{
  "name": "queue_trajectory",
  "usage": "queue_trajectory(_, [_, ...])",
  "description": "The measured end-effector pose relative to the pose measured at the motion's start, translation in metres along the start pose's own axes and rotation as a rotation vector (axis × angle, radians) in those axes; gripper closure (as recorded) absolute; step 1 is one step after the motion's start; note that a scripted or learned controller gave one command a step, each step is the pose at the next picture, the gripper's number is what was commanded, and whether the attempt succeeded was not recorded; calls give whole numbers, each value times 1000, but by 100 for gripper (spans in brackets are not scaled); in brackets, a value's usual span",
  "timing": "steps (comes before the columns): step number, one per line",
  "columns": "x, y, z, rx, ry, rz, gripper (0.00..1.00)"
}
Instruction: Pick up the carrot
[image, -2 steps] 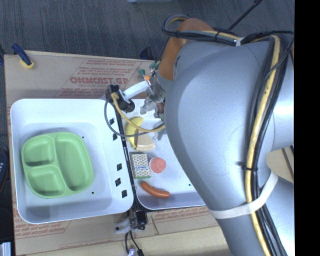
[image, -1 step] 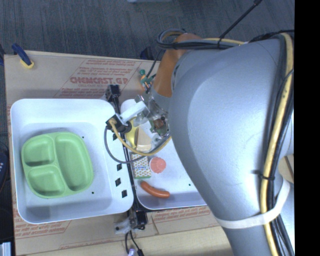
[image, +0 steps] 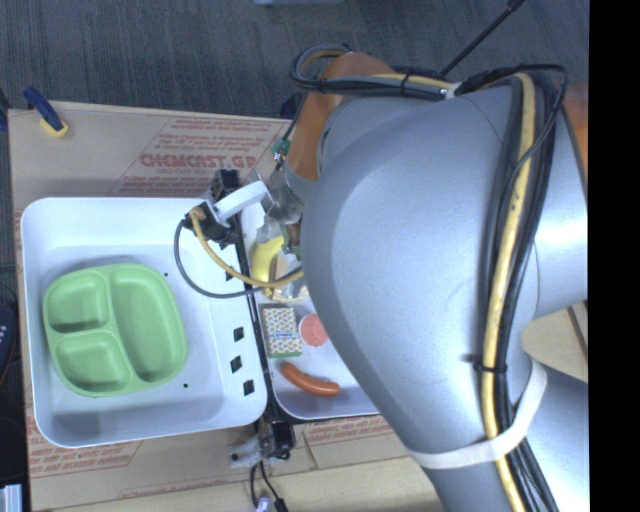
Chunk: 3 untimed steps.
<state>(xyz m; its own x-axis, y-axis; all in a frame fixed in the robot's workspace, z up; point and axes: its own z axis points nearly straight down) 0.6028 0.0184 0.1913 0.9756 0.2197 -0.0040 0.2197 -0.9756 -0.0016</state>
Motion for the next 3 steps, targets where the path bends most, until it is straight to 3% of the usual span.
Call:
queue_trajectory(1, [-9, -45, 0, 2, -2, -3, 0])
queue_trajectory(2, [-45, -89, 1, 1, -2, -15, 0])
queue_trajectory(3, [-105, -116, 70, 4, -4, -64, 0])
